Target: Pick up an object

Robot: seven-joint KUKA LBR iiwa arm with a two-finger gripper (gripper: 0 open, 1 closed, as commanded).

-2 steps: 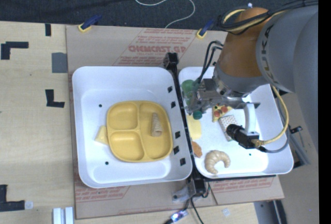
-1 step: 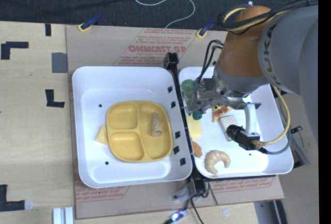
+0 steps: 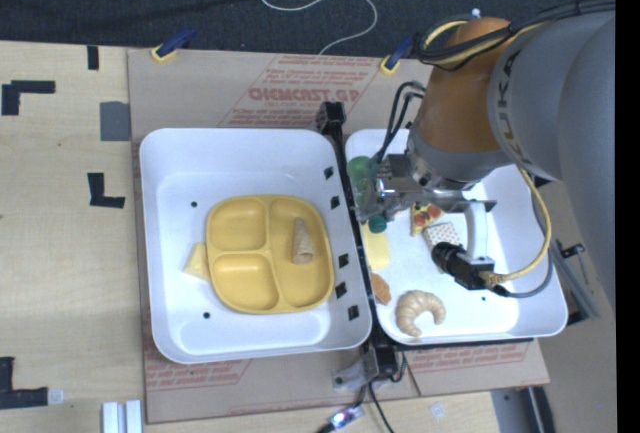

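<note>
The grey arm with its orange band (image 3: pixel 462 96) is reaching down over the right-hand shallow white bin (image 3: pixel 520 316), and the tool (image 3: pixel 385 196) is hanging by that bin's left wall; whether it is parted or closed I cannot tell. A small green object (image 3: pixel 360 168) is sitting just beside the tool (partly hidden by it). A pale yellow flat piece (image 3: pixel 377 247) is lying just below the tool, and a beige croissant-shaped toy (image 3: pixel 420 310) is lying further below. To the tool's left, the left-hand white bin (image 3: pixel 165 181) is holding a yellow divided plastic plate (image 3: pixel 265 256) carrying a tan bread-like piece (image 3: pixel 301 241).
</note>
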